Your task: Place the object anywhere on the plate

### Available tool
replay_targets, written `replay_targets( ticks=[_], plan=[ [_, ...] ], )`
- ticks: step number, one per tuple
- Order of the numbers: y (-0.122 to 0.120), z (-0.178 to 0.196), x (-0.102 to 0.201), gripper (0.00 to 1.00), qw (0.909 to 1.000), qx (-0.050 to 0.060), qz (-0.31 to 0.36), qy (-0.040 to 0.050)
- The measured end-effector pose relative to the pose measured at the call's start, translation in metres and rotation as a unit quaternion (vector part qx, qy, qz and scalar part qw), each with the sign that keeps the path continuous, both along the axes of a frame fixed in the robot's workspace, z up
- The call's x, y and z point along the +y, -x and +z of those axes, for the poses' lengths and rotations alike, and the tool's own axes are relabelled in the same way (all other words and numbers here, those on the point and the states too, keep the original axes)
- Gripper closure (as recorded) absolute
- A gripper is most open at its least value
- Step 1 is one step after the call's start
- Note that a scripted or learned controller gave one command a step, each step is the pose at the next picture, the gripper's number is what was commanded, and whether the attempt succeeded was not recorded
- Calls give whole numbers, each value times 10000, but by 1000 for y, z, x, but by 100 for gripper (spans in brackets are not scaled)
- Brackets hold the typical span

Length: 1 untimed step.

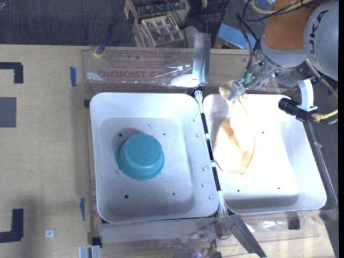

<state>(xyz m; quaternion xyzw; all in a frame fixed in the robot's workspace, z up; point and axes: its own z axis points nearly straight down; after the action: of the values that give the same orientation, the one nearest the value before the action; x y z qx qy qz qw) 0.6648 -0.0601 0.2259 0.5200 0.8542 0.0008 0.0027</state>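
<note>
Cloth (235, 140) — pale, peach, crumpled — hung by the right bin's (301, 198) left wall, its top pinched in the hand (235, 90); blue plate (141, 155) sat alone, left bin (107, 112).

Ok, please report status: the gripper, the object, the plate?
Gripper shut on pale cloth, lifted over right bin. Teal round plate in left bin. Bin divider between.

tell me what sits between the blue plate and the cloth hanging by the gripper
In the camera view, bare white bin floor, then the two bins' meeting rims, separate the blue plate from the cloth.
</note>
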Motion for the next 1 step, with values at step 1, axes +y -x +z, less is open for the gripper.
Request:
replay_targets(
  ticks=[1],
  plan=[
    [3,-8,45,100,9800,17,1991,-1]
  ],
)
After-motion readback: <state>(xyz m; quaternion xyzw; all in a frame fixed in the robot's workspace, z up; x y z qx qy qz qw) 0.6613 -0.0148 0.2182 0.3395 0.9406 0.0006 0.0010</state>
